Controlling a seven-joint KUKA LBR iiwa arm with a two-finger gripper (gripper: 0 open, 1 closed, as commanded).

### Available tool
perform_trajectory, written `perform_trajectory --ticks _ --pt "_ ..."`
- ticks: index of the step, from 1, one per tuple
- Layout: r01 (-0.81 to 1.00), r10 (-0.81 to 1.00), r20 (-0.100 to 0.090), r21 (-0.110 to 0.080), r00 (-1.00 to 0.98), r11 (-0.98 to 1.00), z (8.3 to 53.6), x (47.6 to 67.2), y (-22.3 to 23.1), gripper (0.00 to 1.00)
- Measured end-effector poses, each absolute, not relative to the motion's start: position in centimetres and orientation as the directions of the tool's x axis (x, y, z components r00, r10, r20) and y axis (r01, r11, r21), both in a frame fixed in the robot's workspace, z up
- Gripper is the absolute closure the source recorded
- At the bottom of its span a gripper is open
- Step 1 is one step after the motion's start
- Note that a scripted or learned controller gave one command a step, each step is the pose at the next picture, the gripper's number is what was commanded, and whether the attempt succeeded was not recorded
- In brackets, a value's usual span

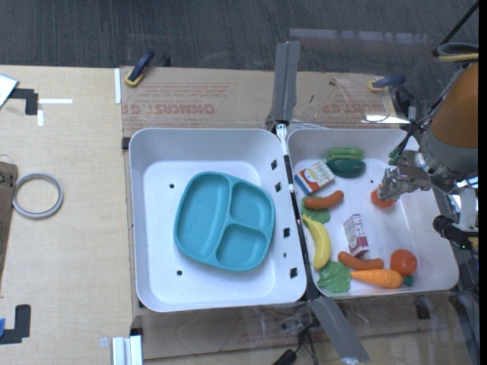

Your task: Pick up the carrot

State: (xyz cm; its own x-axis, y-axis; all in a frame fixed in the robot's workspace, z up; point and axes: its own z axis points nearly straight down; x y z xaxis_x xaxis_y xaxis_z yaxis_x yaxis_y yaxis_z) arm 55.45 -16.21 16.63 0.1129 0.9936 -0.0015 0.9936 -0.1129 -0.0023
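Leftmost, a teal divided plate [225, 221] lay in the left bin [144, 204]. Further right, in the right bin [426, 238], the carrot [376, 277] rested near the front wall beside a tomato [403, 261]. My pincer [389, 188] hung over a small red item [381, 197]; I could not tell its state.

two bins [141, 226]; one plate [224, 220] — one carrot [377, 277]

The bench [68, 128] bears two white bins [144, 226], a tape roll [36, 195] and brown cardboard [205, 101].
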Motion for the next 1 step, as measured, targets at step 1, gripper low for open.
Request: perform_trajectory --ticks 1 --pt "0.975 0.975 -0.002 -0.001 0.222 -0.222 18.33 59.42 -16.01 1.0"
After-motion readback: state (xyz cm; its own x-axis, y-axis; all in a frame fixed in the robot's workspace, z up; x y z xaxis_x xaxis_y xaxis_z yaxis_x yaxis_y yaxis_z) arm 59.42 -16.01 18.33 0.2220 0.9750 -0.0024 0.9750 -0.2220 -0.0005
